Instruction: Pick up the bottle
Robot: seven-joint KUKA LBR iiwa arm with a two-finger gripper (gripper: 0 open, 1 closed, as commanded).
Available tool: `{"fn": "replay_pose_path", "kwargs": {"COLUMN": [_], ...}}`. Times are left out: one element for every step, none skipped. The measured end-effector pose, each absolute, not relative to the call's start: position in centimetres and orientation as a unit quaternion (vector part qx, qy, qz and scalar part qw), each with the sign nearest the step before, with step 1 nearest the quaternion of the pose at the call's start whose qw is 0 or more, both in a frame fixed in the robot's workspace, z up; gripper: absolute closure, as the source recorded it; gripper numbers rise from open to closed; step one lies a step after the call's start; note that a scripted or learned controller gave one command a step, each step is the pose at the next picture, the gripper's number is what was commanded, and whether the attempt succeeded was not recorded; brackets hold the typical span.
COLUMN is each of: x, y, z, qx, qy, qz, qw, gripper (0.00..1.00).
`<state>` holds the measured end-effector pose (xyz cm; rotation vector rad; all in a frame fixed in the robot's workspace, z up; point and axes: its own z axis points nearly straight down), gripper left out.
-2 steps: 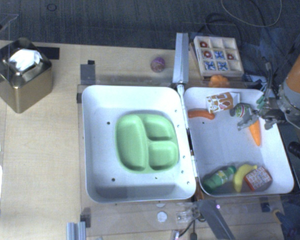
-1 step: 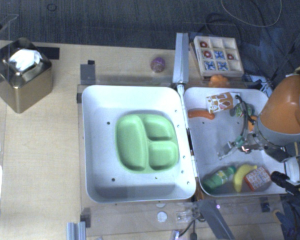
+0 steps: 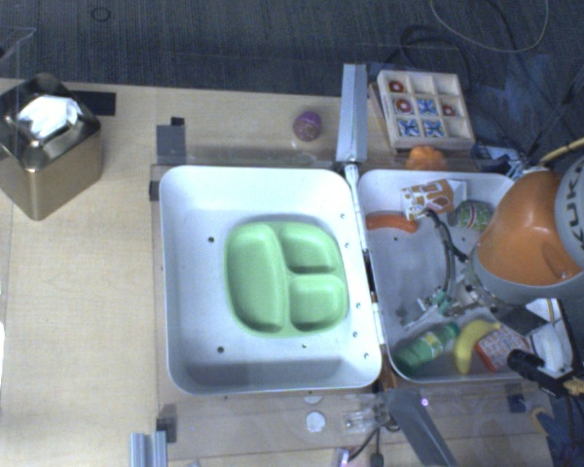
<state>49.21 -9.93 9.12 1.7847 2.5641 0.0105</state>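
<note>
Green tray [image 3: 287, 276] in left bin [image 3: 190, 358]; bottle [image 3: 425, 347], banana [image 3: 471, 342] right; gripper [image 3: 446, 301] state unclear.

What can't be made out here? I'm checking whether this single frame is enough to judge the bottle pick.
- The gripper: small, blurred metal parts under the arm's orange band; its state is unreadable.
- Green bottle: lying in the right bin beside the banana; too blurred to tell whether anything touches it.
- Items at the bin's right side: covered by the arm.
</note>
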Motion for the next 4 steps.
{"fn": "replay_pose_path", "kwargs": {"x": [51.5, 49.2, 49.8, 50.2], "y": [-11.2, -9.0, -9.0, -8.9], "z": [15.6, 9.1, 10.5, 11.7], "qx": [0.501, 0.435, 0.435, 0.435], "qy": [0.865, 0.900, 0.900, 0.900], "qz": [0.0020, 0.0030, 0.0056, 0.0077], "qw": [0.004, 0.008, 0.017, 0.021], "gripper": [0.00, 0.00, 1.00, 1.00]}}
